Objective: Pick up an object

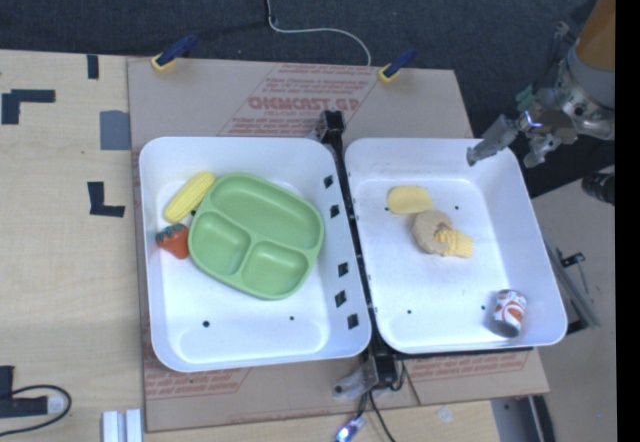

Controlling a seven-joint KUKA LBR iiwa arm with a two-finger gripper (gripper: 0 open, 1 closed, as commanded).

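The right bin (530, 230) holds a yellow oval piece (408, 198), a tan round lump (432, 228) with a small yellow piece (458, 246) against it, and a small red-and-white object (508, 311) in the near right corner. My gripper (508, 152) hangs above the far right corner of this bin, apart from all of them. It is open, with nothing between its fingers. The left bin (250, 340) holds a green divided plate (256, 235), a yellow corn cob (189, 195) and a red-orange toy (174, 241).
The bins sit side by side on a cardboard sheet (300, 100) clipped down by two blue-and-yellow clamps (173, 52). A black divider strip (345, 230) runs between the bins. A cable (300, 28) trails across the dark floor behind.
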